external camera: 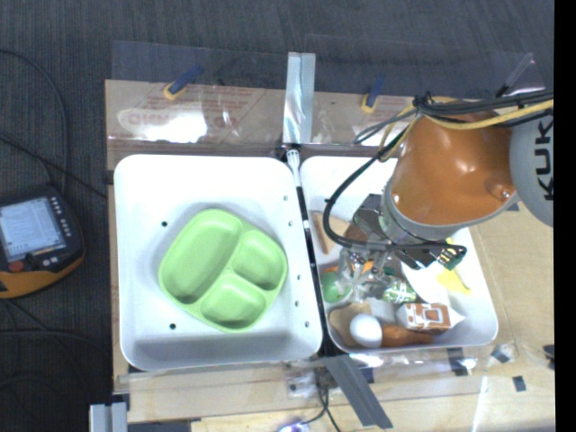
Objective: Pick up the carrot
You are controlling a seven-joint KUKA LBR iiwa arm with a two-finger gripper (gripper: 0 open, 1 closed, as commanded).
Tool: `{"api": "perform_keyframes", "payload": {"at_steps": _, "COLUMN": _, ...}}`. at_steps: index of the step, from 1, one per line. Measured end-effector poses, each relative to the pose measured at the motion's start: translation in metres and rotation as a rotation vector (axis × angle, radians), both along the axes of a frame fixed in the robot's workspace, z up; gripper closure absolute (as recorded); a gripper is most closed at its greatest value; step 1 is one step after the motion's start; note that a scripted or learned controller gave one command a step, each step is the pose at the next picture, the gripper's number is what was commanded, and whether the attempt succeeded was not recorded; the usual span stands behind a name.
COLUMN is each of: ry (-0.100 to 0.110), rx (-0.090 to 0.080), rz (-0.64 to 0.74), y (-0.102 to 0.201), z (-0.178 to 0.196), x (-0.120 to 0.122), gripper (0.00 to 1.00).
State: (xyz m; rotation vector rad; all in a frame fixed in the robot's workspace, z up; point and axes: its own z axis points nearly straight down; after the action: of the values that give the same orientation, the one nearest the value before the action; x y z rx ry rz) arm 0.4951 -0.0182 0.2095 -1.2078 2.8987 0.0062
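Currently gripper [364,273] is low in the right bin [481,318] over the clutter; can't tell its state. Carrot [405,336] lies at the front wall, beside a white egg [365,329].

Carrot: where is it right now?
The carrot lies in the right bin, along its near wall, touching the white egg on its left and below a small orange-and-white carton.

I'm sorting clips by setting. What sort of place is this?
Probably a robotics lab bench: two white bins side by side on a taped-up board, a teach pendant on carpet beside it, and toy food like the carrot.
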Motion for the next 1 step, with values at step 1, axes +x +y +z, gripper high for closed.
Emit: {"api": "perform_keyframes", "payload": {"at_steps": 1, "ry": 0.001, "rx": 0.002, "rz": 0.000, "y": 0.0016, "z": 0.0075, "x": 0.0011, "gripper": 1.00}}
